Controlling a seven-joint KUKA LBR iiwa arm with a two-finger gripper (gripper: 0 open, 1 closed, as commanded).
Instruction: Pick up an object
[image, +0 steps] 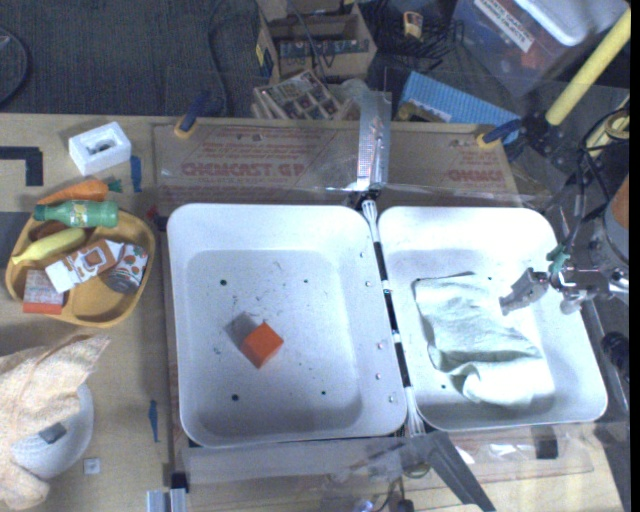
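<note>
An orange block (264, 345) with a grey side lies in the left bin (200, 250), a little left of its middle. A crumpled pale cloth (470, 335) is spread across the floor of the right bin (450, 230). My gripper (523, 292) reaches in from the right edge and hangs over the right bin, at the upper right corner of the cloth. Whether it touches the cloth is unclear. Nothing is seen held in it.
A yellow bowl (105, 310) of toy food and packets stands left of the bins. A beige cloth (40, 400) lies at the lower left, and a small white box (100, 147) sits at the back left. Cables hang by the right edge.
</note>
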